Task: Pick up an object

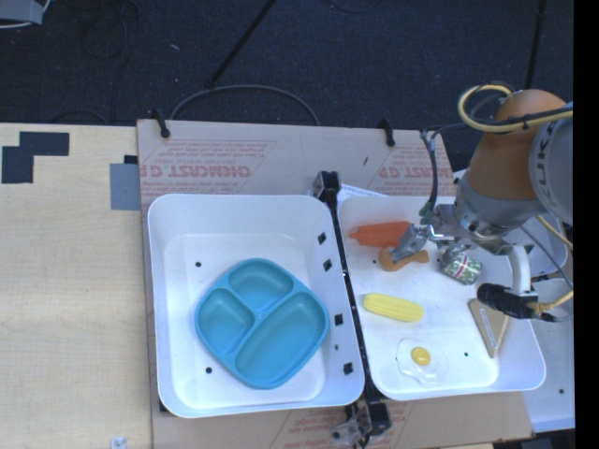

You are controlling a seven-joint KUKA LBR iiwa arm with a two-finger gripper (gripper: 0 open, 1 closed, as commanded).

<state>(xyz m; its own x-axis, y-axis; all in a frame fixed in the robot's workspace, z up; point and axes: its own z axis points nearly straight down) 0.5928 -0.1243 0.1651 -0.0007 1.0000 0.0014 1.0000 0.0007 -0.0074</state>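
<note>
White fried egg sits at lower centre of the right bin, w/ a tan wedge to its right. Yellow corn lies just above the egg. Further up, a tan piece sits right under the claw, touching or nearly so; the orange carrot lies just upper left of it. Claw fingers: can't tell if spread or pressed. A green-patterned can is just right of the claw. Arm comes in from upper right, wrist tilted down-left. Left bin holds a blue plate.
</note>
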